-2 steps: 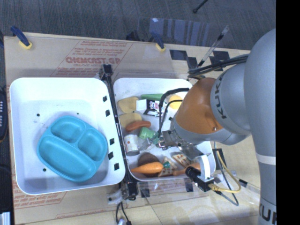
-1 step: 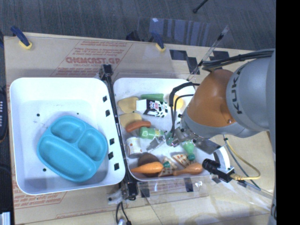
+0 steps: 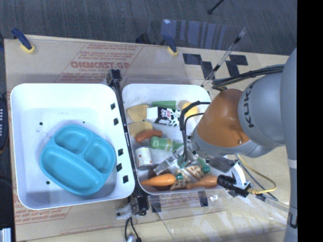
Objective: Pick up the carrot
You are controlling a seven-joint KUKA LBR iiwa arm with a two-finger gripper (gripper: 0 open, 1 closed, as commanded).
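The carrot (image 3: 158,180) is an orange, tapered piece lying along the front wall of the right bin (image 3: 151,91). A second orange piece (image 3: 203,182) lies to its right, with a small patterned item (image 3: 183,176) between them. My gripper (image 3: 177,163) hangs low in the right bin under the orange wrist band (image 3: 222,125). It sits just above and slightly right of the carrot, among the clutter. Nothing is visibly lifted off the bin floor.
The right bin also holds a sausage (image 3: 149,135), a green bottle (image 3: 161,144), a can (image 3: 144,158), a cow-print carton (image 3: 169,116) and a yellow wedge (image 3: 136,112). A blue divided plate (image 3: 78,158) lies in the left bin (image 3: 20,100).
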